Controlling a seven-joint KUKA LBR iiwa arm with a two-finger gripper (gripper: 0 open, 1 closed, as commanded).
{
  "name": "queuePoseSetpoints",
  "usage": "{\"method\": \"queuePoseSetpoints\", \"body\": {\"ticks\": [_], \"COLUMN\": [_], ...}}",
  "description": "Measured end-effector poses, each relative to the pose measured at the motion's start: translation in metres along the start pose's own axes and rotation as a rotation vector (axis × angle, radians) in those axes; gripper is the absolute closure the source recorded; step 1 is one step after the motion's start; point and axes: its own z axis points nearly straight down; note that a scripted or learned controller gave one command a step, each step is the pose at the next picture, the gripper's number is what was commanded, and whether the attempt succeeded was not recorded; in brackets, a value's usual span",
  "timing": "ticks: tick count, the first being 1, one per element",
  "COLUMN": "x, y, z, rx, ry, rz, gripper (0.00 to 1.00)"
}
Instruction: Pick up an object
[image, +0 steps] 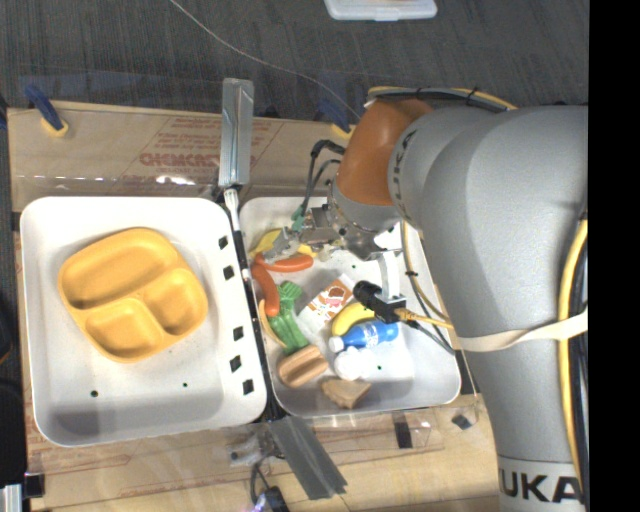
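Camera view shows the tool (305, 232) low in the right bin (440, 385), over the heaped toys beside the orange piece (283, 264); whether it's apart I can't tell. I'd single out one toy, then lift straight.

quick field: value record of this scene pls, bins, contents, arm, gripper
left bin: holds a yellow divided tray
right bin: pile of toy food, among it a banana, green vegetable, orange carrot, bread roll
arm: reaches in from the right, over the right bin
gripper: low over the bin's far end, near the carrot
grasp: cannot tell
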Motion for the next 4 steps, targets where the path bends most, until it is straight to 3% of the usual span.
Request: {"method": "queuePoseSetpoints", "body": {"ticks": [1, 2, 3, 4], "x": [0.002, 0.002, 0.055, 0.069], "y": [0.021, 0.021, 0.027, 0.026], "z": [0.005, -0.005, -0.108, -0.115], "rx": [0.008, 0.011, 0.004, 0.011], "ry": [0.0, 0.0, 0.001, 0.0], "rz": [0.077, 0.072, 0.136, 0.159], "gripper": [0.0, 1.0, 1.0, 1.0]}}
